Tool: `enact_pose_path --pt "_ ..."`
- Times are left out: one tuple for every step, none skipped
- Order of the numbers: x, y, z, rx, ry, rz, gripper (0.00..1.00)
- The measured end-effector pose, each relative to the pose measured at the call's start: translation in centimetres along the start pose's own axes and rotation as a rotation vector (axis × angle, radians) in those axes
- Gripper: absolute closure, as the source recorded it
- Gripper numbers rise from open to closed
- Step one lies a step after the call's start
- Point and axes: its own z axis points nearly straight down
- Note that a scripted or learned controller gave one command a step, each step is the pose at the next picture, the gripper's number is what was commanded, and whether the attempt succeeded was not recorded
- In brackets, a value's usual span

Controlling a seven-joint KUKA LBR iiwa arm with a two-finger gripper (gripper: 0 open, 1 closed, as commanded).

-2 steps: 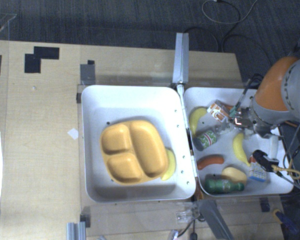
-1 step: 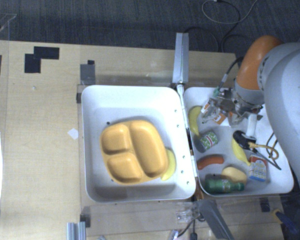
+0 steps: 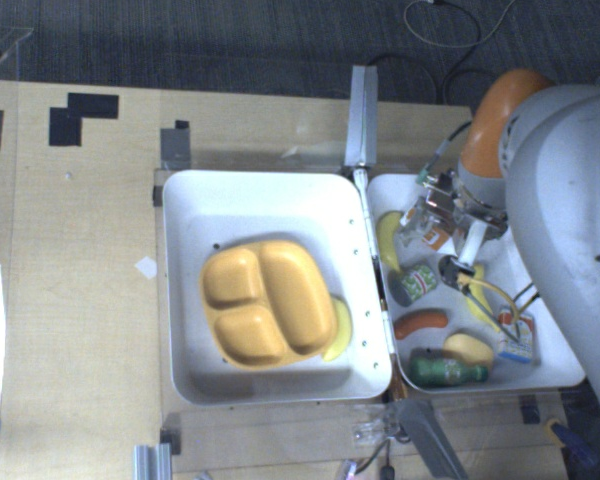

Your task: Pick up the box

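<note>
A small white box (image 3: 518,336) with orange and blue print lies at the right side of the right bin (image 3: 550,373), partly under my arm. My gripper (image 3: 432,216) hangs over the back of that bin, up and to the left of the box and well apart from it. It sits close to a yellow banana (image 3: 388,240). Something small with orange and white on it shows right at the gripper, too unclear to name.
The right bin also holds a green can (image 3: 416,283), a red sausage (image 3: 421,322), a pale yellow fruit (image 3: 469,348) and a green bottle (image 3: 450,371). In the left bin (image 3: 185,268) lies a yellow compartment tray (image 3: 265,300) with a yellow-green item (image 3: 340,330) at its right edge.
</note>
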Motion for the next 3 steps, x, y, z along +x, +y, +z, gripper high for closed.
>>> enact_pose_path --pt "0.3 1.1 0.1 0.045 -0.003 0.060 0.00" --pt "0.2 0.6 -0.4 0.062 -0.012 0.051 1.00" --pt "5.2 0.0 -13.3 -0.057 0.029 0.032 1.00"
